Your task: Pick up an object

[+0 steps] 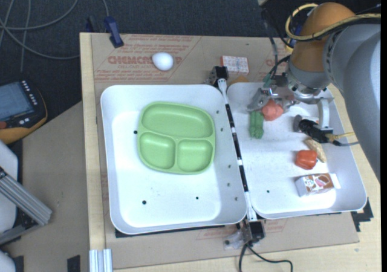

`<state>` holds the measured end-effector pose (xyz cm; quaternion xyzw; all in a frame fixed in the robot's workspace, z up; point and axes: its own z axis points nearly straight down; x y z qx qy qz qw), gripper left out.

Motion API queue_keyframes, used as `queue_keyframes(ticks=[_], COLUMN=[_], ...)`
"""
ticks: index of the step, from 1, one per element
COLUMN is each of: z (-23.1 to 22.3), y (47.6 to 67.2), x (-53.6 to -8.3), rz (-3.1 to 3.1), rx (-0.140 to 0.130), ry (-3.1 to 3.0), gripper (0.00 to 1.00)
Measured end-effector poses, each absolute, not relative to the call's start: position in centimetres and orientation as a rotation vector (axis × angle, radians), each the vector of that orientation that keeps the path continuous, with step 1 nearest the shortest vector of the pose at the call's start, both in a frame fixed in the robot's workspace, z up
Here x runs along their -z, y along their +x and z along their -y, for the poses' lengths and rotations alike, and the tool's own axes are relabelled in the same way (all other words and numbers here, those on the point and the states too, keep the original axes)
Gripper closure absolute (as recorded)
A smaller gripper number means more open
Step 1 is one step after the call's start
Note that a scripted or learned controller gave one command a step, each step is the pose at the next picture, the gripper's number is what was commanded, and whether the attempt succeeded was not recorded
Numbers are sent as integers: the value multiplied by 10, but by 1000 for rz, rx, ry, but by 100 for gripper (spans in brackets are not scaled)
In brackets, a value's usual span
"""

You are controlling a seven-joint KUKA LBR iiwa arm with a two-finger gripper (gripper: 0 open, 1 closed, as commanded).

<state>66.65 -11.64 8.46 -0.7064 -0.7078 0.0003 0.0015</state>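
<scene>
My gripper (274, 97) hangs low over the far part of the right bin (272, 198). A salmon-red lump (274, 112) lies right under its tip, touching or nearly touching it. A green oblong piece (257, 124) lies just to the left of that lump. Nearer the front are a red-orange piece (306, 158), a tan stick (317, 149) beside it, and a small printed box (315, 184). Whether anything is held is hidden by the gripper body.
The left bin (121, 192) holds a green divided plate (176, 137). Behind the bins on the bench lie a white egg (162, 60), a small patterned box (234, 64) and a blue clip (113, 32). The arm covers the right bin's far right corner.
</scene>
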Motion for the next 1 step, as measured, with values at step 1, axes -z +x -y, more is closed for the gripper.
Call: queue_keyframes(ticks=[1], z=[117], y=[667], x=[-96], rz=[2225], rx=[1], ry=[-2219], gripper=[100])
